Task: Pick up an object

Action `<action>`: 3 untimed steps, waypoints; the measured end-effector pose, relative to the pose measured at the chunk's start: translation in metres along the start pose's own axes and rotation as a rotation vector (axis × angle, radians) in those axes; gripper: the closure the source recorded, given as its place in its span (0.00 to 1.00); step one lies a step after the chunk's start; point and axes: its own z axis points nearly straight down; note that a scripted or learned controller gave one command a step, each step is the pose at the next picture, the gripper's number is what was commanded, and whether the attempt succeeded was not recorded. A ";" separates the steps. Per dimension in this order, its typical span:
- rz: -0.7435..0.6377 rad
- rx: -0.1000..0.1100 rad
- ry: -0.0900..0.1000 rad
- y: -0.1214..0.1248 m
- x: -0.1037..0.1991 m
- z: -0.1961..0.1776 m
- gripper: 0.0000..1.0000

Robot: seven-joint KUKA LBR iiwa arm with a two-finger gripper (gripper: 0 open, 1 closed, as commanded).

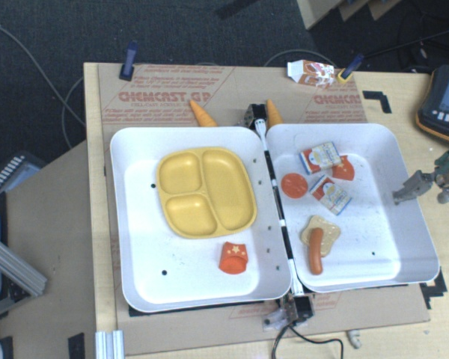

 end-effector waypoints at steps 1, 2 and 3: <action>-0.002 0.005 0.003 0.062 0.073 0.162 0.00; -0.001 -0.001 0.000 0.093 0.103 0.179 0.00; -0.001 -0.003 -0.001 0.094 0.103 0.169 1.00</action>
